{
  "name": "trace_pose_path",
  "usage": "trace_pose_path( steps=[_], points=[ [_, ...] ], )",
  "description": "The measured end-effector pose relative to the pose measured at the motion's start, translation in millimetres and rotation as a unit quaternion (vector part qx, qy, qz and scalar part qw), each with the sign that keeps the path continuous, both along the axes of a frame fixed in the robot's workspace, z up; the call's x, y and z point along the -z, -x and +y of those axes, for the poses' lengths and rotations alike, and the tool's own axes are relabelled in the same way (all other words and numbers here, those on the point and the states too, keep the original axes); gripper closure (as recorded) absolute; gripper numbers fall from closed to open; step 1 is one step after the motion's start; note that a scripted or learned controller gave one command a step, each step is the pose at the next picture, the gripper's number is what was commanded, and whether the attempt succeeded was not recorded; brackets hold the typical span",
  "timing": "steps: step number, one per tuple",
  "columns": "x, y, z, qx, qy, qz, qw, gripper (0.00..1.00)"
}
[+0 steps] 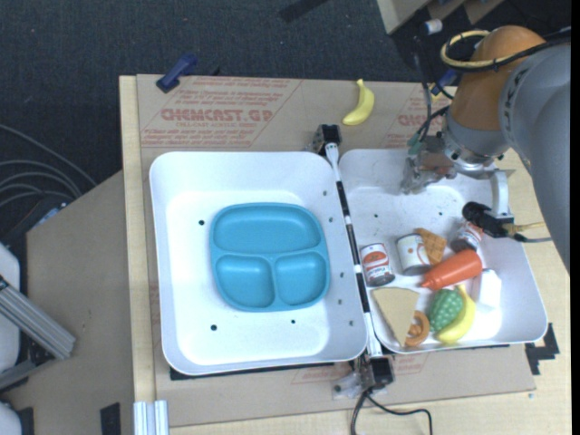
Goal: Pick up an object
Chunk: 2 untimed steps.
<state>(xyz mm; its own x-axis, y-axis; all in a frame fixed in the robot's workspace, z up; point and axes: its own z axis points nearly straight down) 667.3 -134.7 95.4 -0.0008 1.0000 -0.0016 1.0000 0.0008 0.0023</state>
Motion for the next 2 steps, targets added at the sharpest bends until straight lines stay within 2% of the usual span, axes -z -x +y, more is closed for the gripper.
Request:
trace_pose_path(
  steps=[1, 2],
  points=[
    [0.1, 0.1, 0.1, 0.0, 0.0, 0.0, 1.0, 0.0],
    [10.6, 0.9, -7.0, 0.001, -0.0008, 0.002, 1.0, 0.0]
  ],
)
